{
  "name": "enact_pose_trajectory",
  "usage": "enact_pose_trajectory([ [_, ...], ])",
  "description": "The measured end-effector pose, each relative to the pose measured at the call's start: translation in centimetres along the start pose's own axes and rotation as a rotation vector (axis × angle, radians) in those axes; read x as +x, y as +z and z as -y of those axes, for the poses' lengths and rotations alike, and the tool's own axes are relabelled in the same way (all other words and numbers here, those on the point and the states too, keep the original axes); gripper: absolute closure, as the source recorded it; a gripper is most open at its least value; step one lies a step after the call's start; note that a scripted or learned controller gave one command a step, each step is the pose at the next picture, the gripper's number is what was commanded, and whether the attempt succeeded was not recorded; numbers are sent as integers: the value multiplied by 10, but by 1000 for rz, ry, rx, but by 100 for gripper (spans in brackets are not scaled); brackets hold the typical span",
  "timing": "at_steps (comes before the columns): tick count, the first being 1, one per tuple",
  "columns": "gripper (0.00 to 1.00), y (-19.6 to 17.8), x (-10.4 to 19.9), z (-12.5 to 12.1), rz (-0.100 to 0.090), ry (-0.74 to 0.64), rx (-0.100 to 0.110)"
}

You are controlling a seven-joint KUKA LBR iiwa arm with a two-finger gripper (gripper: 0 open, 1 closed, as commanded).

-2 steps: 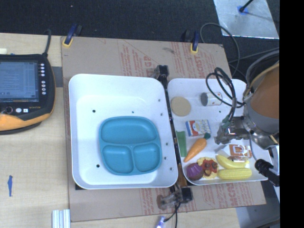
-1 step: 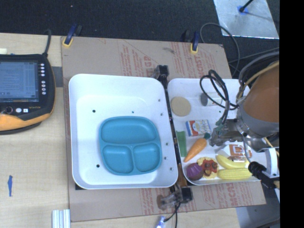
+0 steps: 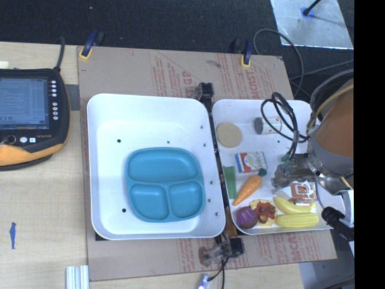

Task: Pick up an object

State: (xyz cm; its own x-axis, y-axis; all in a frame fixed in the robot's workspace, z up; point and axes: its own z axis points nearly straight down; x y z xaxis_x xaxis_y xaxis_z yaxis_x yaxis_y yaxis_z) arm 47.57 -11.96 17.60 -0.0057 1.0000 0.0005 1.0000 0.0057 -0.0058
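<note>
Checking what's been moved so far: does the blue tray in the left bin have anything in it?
Empty. All three compartments of the blue tray show bare blue; the toy food lies in the right bin.

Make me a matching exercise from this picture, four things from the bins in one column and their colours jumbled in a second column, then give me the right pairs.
Things:
1. tray
2. carrot
3. banana
4. disc

Colours:
A. yellow
B. tan
C. blue
D. orange

Pairs: 1-C, 2-D, 3-A, 4-B

The tray lies in the left bin; the other three lie in the right bin.
</note>
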Motion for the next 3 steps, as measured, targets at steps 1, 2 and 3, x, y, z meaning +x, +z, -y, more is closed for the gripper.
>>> enact_pose_trajectory([
  [1,100,-16,33,-25,0,1,-3],
  [2,100,-16,42,-34,1,0,-4],
  [3,100,-16,32,0,1,-1,-2],
])
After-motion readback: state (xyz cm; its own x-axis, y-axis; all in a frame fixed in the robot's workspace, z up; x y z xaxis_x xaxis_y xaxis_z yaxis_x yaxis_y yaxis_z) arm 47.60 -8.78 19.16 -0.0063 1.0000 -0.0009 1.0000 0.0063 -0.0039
